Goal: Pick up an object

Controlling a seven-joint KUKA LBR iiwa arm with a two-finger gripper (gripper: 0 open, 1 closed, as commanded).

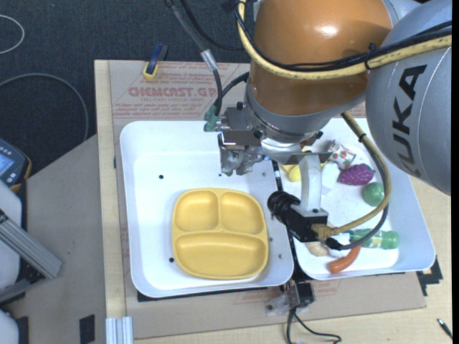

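My gripper hangs under the big orange wrist, over the far right part of the left bin. It is above the bin floor, just beyond the yellow divided plate, with nothing visibly in it. The right bin holds a purple grape bunch, a green ball, a green bottle-like item, an orange carrot, a yellow piece, a small white and red box and a beige piece. The arm hides part of the right bin.
The wall between the two bins runs just right of the gripper. Bare white floor lies left of the gripper, beyond the plate. A small blue and yellow item lies on the brown board behind the bins.
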